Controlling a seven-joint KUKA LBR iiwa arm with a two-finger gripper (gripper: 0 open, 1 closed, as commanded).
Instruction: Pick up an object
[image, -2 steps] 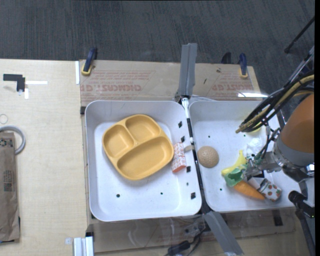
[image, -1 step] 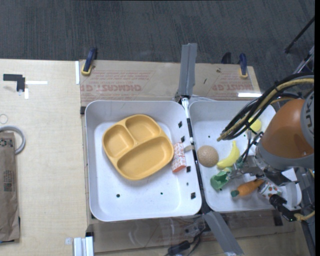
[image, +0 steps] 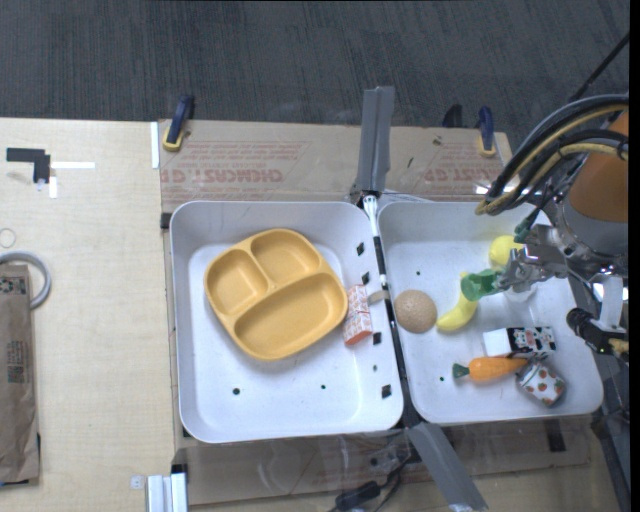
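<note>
The right bin (image: 430, 395) holds several small things. A tan ball (image: 415, 310) lies at its left, with a yellow banana (image: 458, 316) beside it. A green piece (image: 478, 285) sits just above the banana, and a yellow lemon-like fruit (image: 503, 250) lies behind that. Toward the front are an orange carrot (image: 493, 369), a white and black box (image: 520, 340) and a strawberry-print pouch (image: 541, 384). My gripper (image: 520, 272) is low over the right bin's far right part, directly right of the green piece and below the yellow fruit. The arm hides part of the bin's right wall.
The left bin (image: 200, 400) holds a yellow divided plate (image: 277, 292) and a red and white packet (image: 358, 313) by the shared wall. Cardboard (image: 260, 165) lies behind the bins. Hoses (image: 560, 140) loop over the arm at the right.
</note>
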